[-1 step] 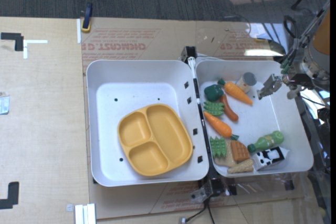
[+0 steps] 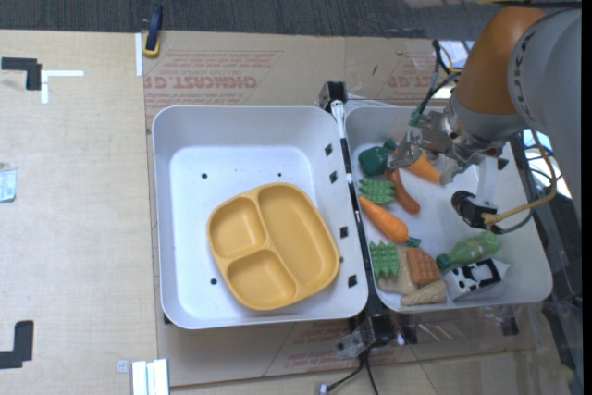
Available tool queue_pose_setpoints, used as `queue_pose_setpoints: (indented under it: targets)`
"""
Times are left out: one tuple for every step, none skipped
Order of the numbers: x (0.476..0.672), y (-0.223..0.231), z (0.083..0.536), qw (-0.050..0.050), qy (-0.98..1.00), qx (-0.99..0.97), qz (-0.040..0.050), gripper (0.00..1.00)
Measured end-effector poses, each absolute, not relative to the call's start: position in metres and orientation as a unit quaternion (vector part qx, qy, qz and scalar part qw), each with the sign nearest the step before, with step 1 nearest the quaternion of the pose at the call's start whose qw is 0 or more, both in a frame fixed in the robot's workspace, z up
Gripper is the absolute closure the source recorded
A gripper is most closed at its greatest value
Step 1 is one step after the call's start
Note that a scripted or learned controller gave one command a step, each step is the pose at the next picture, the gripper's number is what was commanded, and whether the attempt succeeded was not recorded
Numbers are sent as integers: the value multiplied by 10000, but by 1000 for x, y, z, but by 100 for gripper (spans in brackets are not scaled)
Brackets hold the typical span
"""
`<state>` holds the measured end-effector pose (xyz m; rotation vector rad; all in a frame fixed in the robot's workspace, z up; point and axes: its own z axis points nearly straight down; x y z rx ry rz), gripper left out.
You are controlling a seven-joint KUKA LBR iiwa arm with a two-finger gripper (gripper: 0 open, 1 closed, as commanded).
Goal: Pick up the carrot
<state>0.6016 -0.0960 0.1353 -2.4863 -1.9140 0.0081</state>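
A carrot (image 2: 385,218) with a leafy green top lies slantwise at the left side of the right bin (image 2: 518,240), close to the divider. My gripper (image 2: 427,157) hangs over the upper middle of that bin, up and to the right of the carrot. A second orange, wedge-shaped piece (image 2: 424,168) sits right at the gripper's tip; whether it is held cannot be made out. A red-orange stick-shaped item (image 2: 405,195) lies between that piece and the carrot.
The right bin also holds a dark green item (image 2: 372,160), a green leafy block (image 2: 384,259), toast-like slabs (image 2: 421,277), a green bottle shape (image 2: 472,249) and a black-and-white item (image 2: 477,276). A yellow divided plate (image 2: 271,245) sits in the left bin (image 2: 185,153).
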Motion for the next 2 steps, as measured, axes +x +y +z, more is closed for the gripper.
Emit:
queue_pose_setpoints:
  targets:
    - [634, -126, 95, -10, -5017, -8650, 4, 0]
    - [641, -127, 117, -76, -5064, -8622, -46, 100]
